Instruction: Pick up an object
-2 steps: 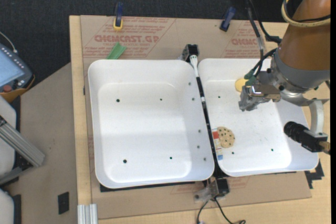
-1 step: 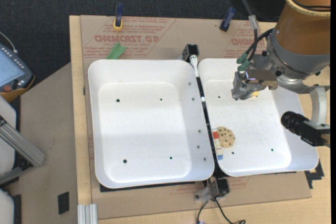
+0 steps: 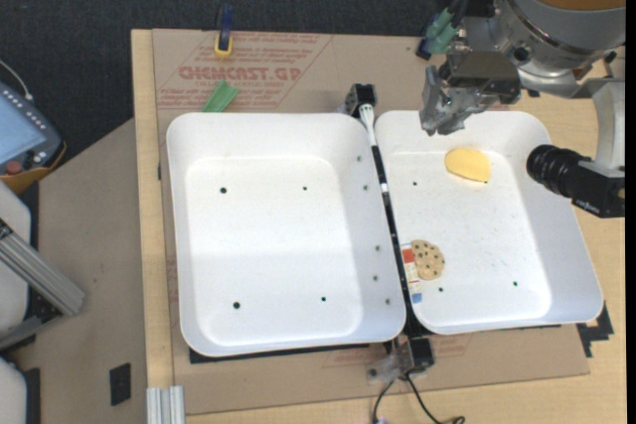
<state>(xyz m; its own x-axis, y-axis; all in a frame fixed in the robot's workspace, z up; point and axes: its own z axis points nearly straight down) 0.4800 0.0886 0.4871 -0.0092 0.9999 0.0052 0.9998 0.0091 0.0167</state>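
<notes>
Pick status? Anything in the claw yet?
Nothing looks picked yet. The flat yellow oval object and the round speckled cookie-like disc both lie in the right white bin. The claw hangs over that bin's far edge, beside the yellow piece. Left: descend, grasp, lift.

Left bin (image 3: 189, 213) floor open, right bin (image 3: 556, 243) mostly open, yellow piece (image 3: 468, 164) far side, cookie (image 3: 427, 259) by divider
</notes>
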